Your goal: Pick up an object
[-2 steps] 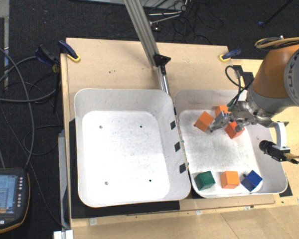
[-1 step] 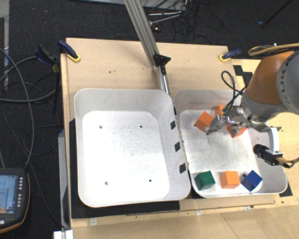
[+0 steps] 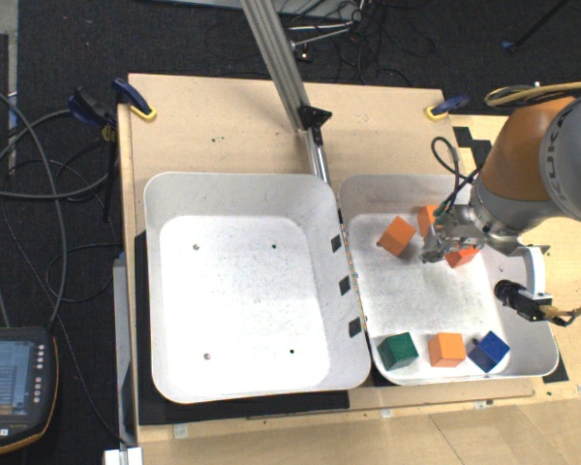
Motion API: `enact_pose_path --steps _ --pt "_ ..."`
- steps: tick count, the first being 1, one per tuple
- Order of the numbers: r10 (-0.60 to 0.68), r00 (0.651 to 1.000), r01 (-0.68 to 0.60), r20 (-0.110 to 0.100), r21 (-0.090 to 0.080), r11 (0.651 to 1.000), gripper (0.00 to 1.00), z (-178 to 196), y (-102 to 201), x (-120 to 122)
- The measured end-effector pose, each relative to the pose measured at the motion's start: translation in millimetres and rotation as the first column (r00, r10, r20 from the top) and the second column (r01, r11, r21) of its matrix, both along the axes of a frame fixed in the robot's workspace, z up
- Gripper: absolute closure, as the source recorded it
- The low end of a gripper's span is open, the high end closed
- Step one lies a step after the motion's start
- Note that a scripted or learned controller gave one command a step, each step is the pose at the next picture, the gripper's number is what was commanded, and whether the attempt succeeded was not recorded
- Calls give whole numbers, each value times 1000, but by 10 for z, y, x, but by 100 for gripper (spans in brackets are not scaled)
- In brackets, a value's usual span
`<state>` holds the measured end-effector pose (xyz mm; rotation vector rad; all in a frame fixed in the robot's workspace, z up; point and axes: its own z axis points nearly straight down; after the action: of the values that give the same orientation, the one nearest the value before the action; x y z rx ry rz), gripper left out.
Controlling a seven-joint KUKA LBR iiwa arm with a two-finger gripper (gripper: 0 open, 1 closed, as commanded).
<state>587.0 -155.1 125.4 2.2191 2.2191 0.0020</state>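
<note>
Nearest us, along the front wall of the right bin (image 3: 523, 368), we see three cubes in a row: a green cube (image 3: 399, 350), an orange cube (image 3: 446, 349) and a blue cube (image 3: 488, 351), close together but apart, well clear of the arm. To the left, the left bin (image 3: 165, 289) shows us its speckled floor. Moving right and further back, we find a tilted orange block (image 3: 396, 235) on the right bin's floor, just beside the gripper (image 3: 446, 248). We judge this cluster to be the target area, since the arm (image 3: 537, 172) has its wrist low over it. A red-orange piece (image 3: 460, 256) sits at the gripper's tip and another orange piece (image 3: 425, 219) shows just behind it, but we cannot tell whether either is between its jaws or merely beside them; whether it is apart or together is hidden by the wrist. We reckon the pick is at the grasp stage, with nothing lifted yet, and crowding here could spoil the grip.
</note>
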Motion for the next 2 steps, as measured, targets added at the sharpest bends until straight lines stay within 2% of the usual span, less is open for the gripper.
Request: enact_pose_path --steps 2 --pt "4 1000 -4 3 0 1000 100 972 138 -33"
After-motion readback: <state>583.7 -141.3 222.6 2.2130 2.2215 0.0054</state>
